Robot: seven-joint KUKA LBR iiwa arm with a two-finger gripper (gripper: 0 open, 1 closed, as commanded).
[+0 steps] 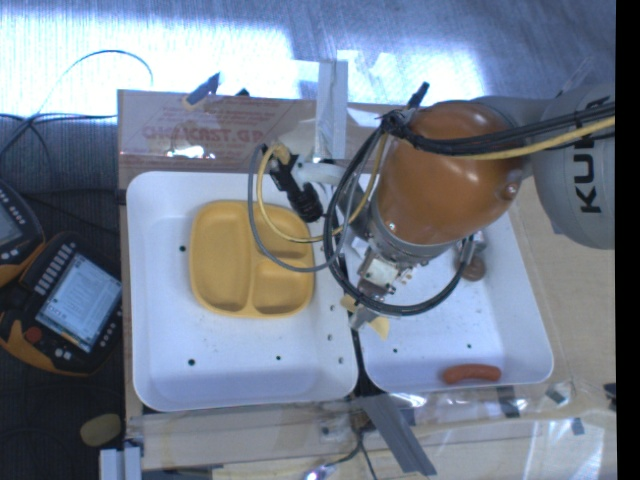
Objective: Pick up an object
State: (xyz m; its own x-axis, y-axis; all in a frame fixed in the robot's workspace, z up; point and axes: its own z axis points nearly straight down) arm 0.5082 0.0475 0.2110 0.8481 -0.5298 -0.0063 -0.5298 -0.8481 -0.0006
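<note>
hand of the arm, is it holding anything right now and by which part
Cannot be told. The hand hangs low over the inner edge of the right bin, its tip hidden under the wrist and cables. The yellow tray and red sausage lie apart from it.

A yellow tray (250, 258) fills the left bin's (160, 368) middle; around it I have bare floor. My cables (290, 208) loop over the dividing rims.
</note>
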